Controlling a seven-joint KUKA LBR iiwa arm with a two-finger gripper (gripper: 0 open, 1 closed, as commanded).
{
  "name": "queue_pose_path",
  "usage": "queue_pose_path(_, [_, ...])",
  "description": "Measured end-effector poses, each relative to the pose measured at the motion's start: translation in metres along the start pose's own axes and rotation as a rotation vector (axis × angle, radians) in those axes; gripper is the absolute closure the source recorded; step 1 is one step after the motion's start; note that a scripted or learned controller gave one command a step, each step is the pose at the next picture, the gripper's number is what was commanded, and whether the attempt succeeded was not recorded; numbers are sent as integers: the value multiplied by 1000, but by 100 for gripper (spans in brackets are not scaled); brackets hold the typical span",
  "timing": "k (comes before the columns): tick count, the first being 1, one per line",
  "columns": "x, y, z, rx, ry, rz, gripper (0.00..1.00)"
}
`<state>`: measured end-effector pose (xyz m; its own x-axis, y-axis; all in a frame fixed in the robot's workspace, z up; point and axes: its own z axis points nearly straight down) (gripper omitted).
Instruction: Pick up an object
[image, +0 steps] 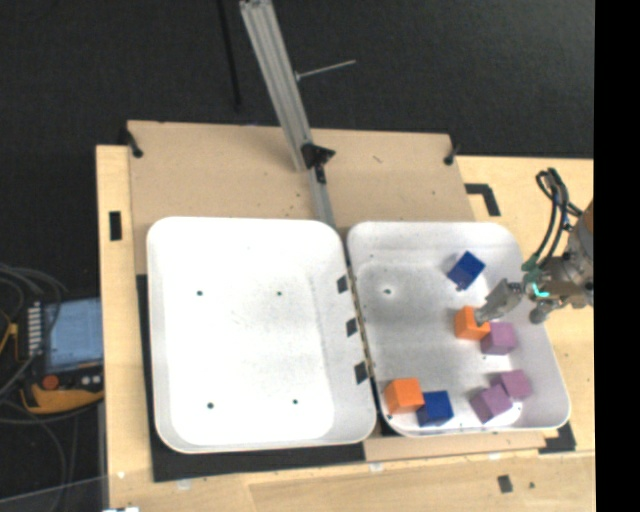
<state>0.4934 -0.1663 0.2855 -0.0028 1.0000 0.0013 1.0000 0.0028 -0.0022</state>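
Several small blocks lie in the right bin (400, 260). A blue block (465, 269) sits towards the back, with an orange block (468, 323) and a purple block (500, 338) side by side at mid-right. Two purple blocks (515, 384) (490, 403), an orange block (404, 394) and a blue block (435, 408) lie along the front. My gripper (518, 306) reaches in over the bin's right rim and is open. One finger (498, 299) points down at the mid-right orange block, and nothing sits between the fingers.
The left bin (250, 330) sits beside the right one, the two joined by clips at the divide. A metal pole (285, 90) slants up from the back of the bench. Cables hang beside the arm at the right edge.
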Motion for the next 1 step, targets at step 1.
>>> queue_pose_path(1, [0,1,-2,-5,-1,2,0])
